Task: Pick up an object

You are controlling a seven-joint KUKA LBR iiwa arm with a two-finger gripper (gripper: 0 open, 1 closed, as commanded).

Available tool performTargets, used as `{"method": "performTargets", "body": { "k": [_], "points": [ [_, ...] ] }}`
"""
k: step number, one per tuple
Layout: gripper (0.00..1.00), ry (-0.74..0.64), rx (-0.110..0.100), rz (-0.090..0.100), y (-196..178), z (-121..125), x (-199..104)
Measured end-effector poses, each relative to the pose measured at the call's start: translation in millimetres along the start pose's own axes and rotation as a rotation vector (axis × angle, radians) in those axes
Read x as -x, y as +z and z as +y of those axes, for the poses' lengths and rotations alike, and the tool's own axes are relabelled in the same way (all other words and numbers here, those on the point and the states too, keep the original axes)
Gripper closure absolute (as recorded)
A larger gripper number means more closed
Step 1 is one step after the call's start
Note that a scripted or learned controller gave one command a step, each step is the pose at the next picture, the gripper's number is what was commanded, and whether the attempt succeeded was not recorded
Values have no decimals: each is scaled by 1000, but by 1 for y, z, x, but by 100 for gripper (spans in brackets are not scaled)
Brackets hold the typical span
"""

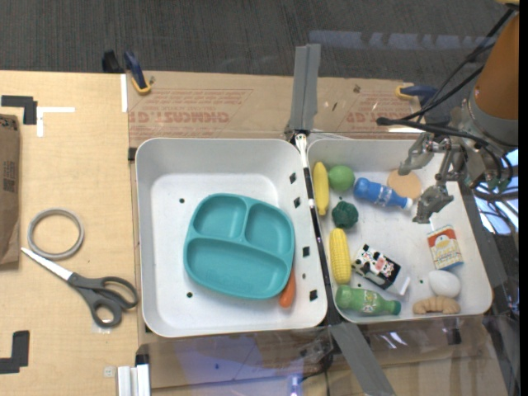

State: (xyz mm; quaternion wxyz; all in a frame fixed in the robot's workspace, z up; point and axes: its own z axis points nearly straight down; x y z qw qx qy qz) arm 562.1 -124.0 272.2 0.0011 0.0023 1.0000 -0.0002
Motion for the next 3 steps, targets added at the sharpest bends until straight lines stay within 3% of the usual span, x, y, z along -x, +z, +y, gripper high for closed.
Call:
{"method": "performTargets", "body": {
  "k": [1, 2, 3],
  "points": [
    [0, -115, 0, 0, 101, 6, 60],
    [0, -53, 0, -2, 180, 5, 80],
    [0, -94, 0, 0, 180, 30, 20]
  ]
}}
